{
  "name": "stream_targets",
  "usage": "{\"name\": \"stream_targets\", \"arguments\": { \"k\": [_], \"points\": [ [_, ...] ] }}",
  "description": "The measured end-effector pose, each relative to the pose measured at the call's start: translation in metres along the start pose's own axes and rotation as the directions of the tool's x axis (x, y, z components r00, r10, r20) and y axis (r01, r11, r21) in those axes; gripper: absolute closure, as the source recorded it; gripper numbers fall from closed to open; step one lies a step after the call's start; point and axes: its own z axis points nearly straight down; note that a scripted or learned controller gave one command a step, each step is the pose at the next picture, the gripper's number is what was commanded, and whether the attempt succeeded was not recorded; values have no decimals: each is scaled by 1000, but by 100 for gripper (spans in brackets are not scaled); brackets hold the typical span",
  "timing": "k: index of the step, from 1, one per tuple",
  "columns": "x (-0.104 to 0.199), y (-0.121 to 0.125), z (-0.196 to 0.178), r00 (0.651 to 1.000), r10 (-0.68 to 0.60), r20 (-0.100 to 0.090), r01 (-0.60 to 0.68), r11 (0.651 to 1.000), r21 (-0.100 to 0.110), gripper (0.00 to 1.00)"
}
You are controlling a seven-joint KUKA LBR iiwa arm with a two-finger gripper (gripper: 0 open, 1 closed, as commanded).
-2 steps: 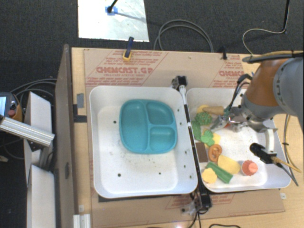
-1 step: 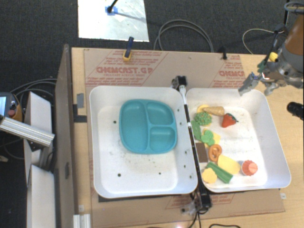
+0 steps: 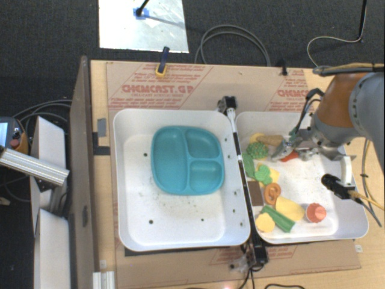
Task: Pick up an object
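Note:
My gripper (image 3: 287, 151) hangs low over the back part of the right bin (image 3: 349, 224), reaching in from the right. A small red item (image 3: 291, 156) lies right under its tip, partly hidden by it; I cannot tell if it is touching. Just left of the gripper are a green broccoli piece (image 3: 257, 150) and a tan piece (image 3: 271, 140). Further forward lie a green leafy piece (image 3: 262, 174), an orange ring (image 3: 272, 192), a yellow piece (image 3: 289, 208), a green stick (image 3: 278, 219) and a salmon-red piece (image 3: 316, 212).
The left bin (image 3: 135, 221) holds a teal divided plate (image 3: 186, 160). A dark bar (image 3: 335, 185) juts over the right bin's right side. The divider (image 3: 239, 161) between the bins runs just left of the toys. Cables loop behind the bins.

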Motion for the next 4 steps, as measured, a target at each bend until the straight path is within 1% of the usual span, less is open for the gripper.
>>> {"name": "stream_targets", "arguments": {
  "k": [1,2,3,4],
  "points": [
    [-8,20,-8,1000,-3,2,3,1000,-8,0],
    [-8,20,-19,1000,-5,3,5,1000,-11,100],
    [-30,-27,-77,1000,2,1,-2,1000,-4,100],
    [71,-31,-127,1000,-5,1,5,1000,-6,100]
  ]
}}
